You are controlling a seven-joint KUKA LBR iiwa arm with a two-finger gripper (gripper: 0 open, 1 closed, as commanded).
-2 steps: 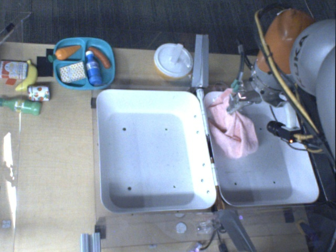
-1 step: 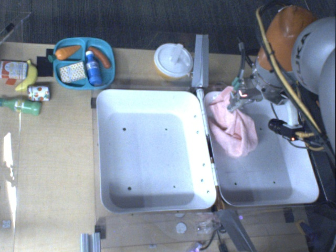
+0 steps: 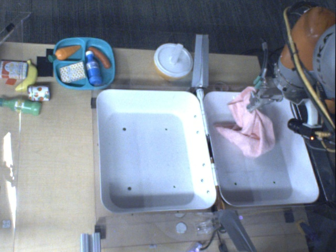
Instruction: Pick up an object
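A pink cloth [image 3: 253, 127] is in the right bin [image 3: 294, 185], bunched up, with its upper end drawn toward the bin's far edge. My gripper [image 3: 255, 102] reaches in from the right and is shut on that upper end. The cloth's top fold sits between the fingers and the rest droops down and spreads toward the bin floor. A dark shadow lies to the left of the cloth on the bin floor.
The left bin [image 3: 152, 188] stands beside the right one, with a metal divider post [image 3: 199, 62] behind their shared edge. A white lidded cup [image 3: 173, 60], a blue tray of toy food [image 3: 84, 63] and small toys [image 3: 23, 88] lie on the bench at the far left.
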